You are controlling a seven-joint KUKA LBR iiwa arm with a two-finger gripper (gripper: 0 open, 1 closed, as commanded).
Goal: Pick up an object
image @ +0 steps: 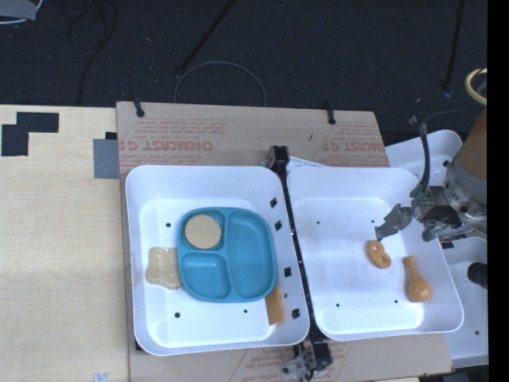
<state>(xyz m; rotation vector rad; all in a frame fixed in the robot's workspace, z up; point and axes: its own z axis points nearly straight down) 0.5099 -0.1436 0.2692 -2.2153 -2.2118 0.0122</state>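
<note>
The two-finger gripper (413, 223) hangs open and empty over the right shallow white bin (350, 321), just above the small orange ring-shaped piece (378, 255).

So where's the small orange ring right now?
In the camera view, the small orange ring lies on the floor of the right bin, just left of the tan drumstick-shaped piece and below the tool.

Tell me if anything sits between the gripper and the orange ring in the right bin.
Nothing visible does. The gripper is above the right bin, up and to the right of the ring, with bare white floor between them. The drumstick-shaped piece lies off to the ring's right, apart from it.
</note>
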